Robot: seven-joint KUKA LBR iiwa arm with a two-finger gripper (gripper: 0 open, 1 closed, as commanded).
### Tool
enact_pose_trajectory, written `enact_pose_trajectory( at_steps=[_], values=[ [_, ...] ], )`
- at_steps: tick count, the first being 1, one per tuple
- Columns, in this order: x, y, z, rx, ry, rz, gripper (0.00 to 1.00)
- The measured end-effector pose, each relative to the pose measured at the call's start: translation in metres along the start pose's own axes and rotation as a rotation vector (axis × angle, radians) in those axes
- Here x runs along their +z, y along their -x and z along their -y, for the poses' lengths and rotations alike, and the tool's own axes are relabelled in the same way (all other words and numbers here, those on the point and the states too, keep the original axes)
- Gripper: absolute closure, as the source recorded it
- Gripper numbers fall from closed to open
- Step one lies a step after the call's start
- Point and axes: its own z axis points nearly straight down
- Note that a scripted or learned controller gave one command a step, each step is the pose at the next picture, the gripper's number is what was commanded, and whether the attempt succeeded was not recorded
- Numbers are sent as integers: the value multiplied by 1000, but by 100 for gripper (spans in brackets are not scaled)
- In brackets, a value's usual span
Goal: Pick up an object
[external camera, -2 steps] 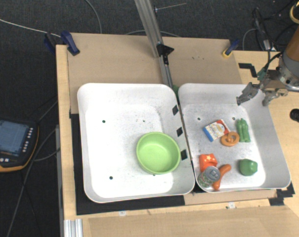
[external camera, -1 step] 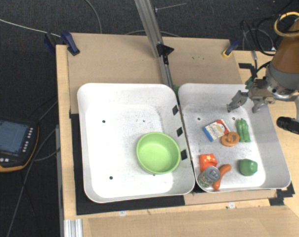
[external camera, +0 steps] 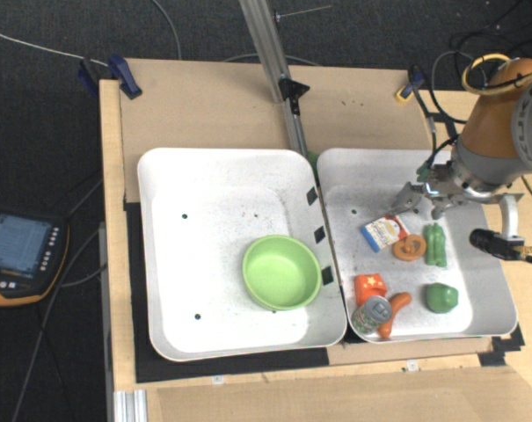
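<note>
While the arm [external camera: 499,112] reaches in from the right, its gripper [external camera: 421,198] is seen over the upper part of the right bin [external camera: 336,236], with its two fingers spread apart and nothing lodged between them. No object is held by it. The nearest object to the gripper is a small white packet with blue and red print [external camera: 382,232], which lies tilted on the bin floor just below and slightly left of the fingertips, apart from them. Just right of the packet, an orange ring-shaped toy [external camera: 410,249] is found, and a green ridged vegetable-like toy [external camera: 435,243] is laid upright beside it, touching or nearly touching the ring. Farther toward the lower edge of the right bin, a rounded green toy [external camera: 440,298] is placed near the right wall. An orange-red block [external camera: 369,285] is set nearer the bin's left wall, and below it a silvery round can-like object [external camera: 370,314] is pressed into the lower left corner, with an orange carrot-like piece [external camera: 395,310] leaning against it. All of these lower objects are well apart from the gripper. The left bin [external camera: 195,236] is occupied by a light green bowl [external camera: 280,272], which is seated upright near the bin's lower right corner. Both bins are carried side by side on a tan bench [external camera: 204,104].
</note>
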Motion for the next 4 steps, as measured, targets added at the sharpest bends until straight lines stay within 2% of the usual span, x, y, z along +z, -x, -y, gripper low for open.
enact_pose_trajectory(
  at_steps=[1,2,3,4],
  values=[
    [7,0,-1,0,7,2,0],
    [-5,-1,-2,-1,11,2,100],
    [-67,5,-6,0,11,3,100],
    [-112,-2,-7,0,9,2,100]
  ],
)
